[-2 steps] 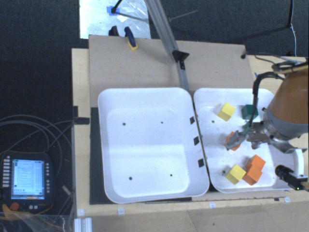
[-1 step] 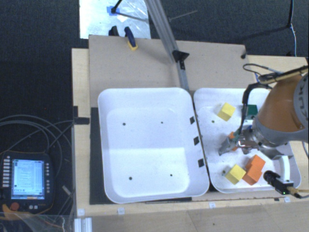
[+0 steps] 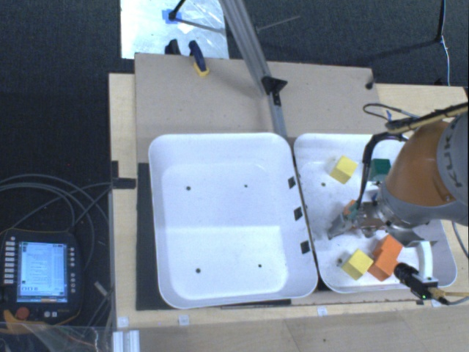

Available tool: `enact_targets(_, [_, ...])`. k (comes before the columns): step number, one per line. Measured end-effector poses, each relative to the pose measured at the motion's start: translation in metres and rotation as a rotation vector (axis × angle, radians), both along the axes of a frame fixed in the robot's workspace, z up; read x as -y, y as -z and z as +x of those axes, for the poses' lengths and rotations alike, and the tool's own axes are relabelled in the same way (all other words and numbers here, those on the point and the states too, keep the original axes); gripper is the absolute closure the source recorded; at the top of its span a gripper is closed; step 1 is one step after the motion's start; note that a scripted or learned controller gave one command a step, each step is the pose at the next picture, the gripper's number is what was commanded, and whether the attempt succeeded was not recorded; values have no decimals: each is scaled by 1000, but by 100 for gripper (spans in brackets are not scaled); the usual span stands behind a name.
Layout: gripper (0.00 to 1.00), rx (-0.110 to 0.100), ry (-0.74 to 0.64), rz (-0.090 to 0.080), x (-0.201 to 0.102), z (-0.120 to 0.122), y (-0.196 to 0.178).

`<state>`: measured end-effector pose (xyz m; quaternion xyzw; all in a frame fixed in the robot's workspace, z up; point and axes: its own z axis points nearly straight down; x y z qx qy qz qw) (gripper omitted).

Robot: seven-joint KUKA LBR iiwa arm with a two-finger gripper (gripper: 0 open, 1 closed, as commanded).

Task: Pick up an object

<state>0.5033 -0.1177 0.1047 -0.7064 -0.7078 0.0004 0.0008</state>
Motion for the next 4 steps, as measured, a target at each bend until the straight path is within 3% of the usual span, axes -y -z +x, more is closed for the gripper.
enact_targets(1, [100,5,-2,-1,0,1,-12])
enact_targets(4, [100,8,-3,-2,-10,6,-154])
